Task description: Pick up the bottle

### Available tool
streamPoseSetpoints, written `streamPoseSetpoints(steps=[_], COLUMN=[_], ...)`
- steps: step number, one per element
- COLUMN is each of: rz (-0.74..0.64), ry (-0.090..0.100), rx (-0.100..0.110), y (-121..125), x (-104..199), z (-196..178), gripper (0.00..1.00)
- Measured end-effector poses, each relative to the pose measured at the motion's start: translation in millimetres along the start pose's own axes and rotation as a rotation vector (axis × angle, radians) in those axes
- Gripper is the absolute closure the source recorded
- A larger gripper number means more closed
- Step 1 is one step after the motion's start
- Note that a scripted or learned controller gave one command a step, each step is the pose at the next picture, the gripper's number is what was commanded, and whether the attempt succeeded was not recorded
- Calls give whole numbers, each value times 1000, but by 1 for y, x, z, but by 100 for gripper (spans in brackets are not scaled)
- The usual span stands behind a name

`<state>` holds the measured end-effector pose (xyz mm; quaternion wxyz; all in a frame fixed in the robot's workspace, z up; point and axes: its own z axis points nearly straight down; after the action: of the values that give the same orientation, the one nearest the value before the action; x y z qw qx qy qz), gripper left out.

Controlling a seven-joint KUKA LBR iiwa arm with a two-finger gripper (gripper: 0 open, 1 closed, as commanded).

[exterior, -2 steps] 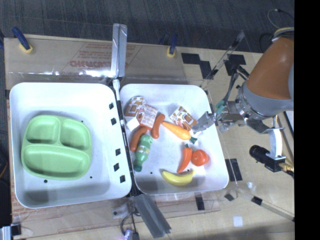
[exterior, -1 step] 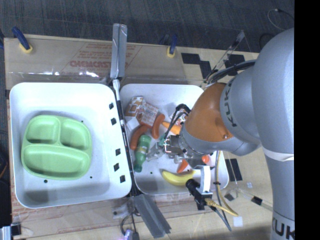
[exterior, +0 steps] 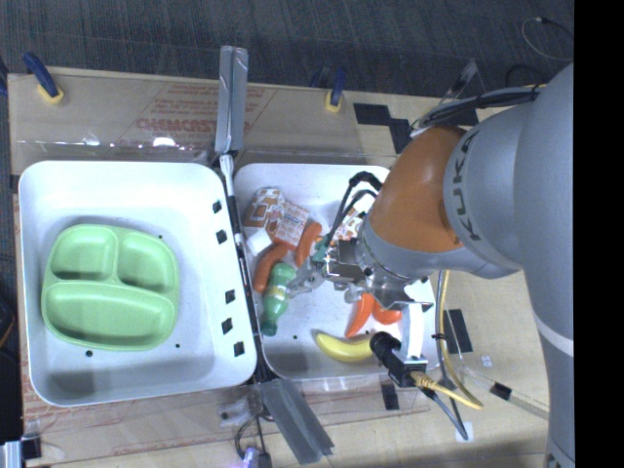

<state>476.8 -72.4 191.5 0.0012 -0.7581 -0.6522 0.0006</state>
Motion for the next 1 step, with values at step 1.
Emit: streamPoseSetpoints(steps=[1], rz=[-61], ry=[6], rx=[-13], y=[50], x=[-16], z=[84], gripper=[0])
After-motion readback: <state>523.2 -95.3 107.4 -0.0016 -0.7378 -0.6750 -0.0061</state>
